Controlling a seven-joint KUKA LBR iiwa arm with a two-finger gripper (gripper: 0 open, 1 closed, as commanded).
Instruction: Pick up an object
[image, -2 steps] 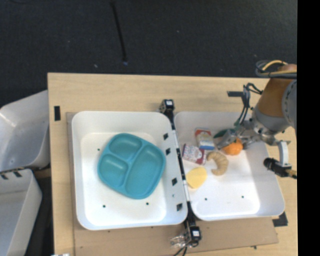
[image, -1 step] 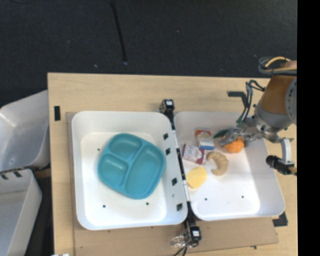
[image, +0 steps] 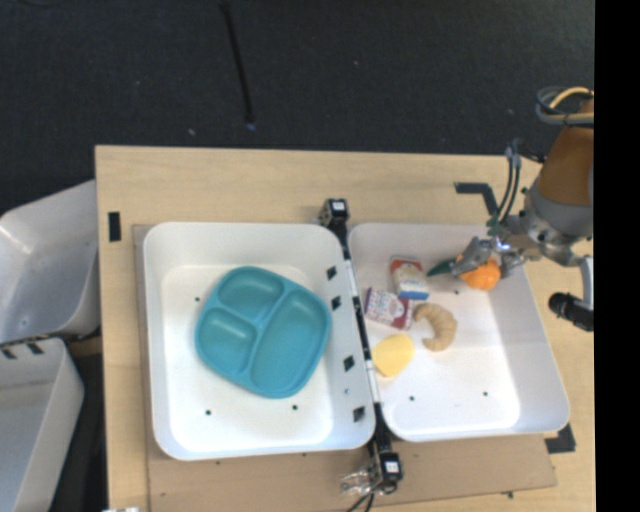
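i see the hand (image: 487, 262) low at 2 o'clock of the right bin (image: 535, 375), clenched on the carrot (image: 478, 273), green top toward 9 o'clock. i judge it grasps there because nothing crowds it.

My desk (image: 250, 180) is pale, matt wood-look board. On it sit two bins of smooth white plastic with a soft sheen, the left bin (image: 170, 400) and the right bin (image: 530, 400). A turquoise divided plate (image: 262, 330) in glossy moulded plastic lies in the left one. In the right, a croissant (image: 436, 326) looks dull and crusty, a yellow lemon (image: 393, 354) smooth and waxy, and a small printed packet (image: 388, 306) shiny like foil or coated paper.
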